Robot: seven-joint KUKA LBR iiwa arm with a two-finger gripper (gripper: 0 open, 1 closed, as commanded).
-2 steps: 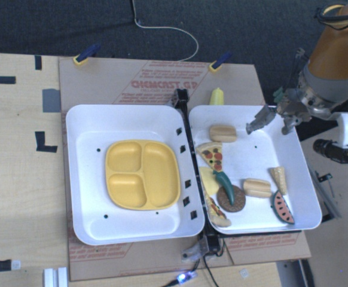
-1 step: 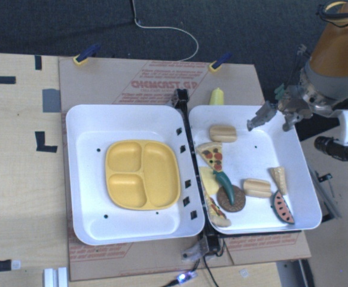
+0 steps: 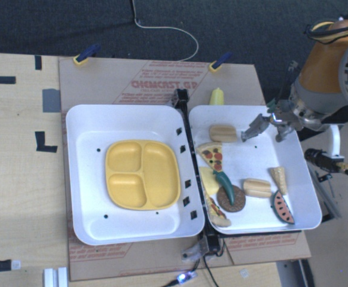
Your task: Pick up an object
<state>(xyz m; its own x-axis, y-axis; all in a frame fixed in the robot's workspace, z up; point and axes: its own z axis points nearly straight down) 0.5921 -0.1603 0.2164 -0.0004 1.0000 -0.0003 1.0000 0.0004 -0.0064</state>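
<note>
Above the right bin's [image 3: 293, 178] far edge, the gripper [image 3: 265, 128] hovers beside bare floor.

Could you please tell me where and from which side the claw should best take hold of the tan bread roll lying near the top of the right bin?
Grip the tan bread roll across its short middle, coming straight down from above. It lies flat, long axis left to right, with bare white bin floor above and below it, so the fingers probably fit there. The pizza slice sits just below, so keep centred.
</note>
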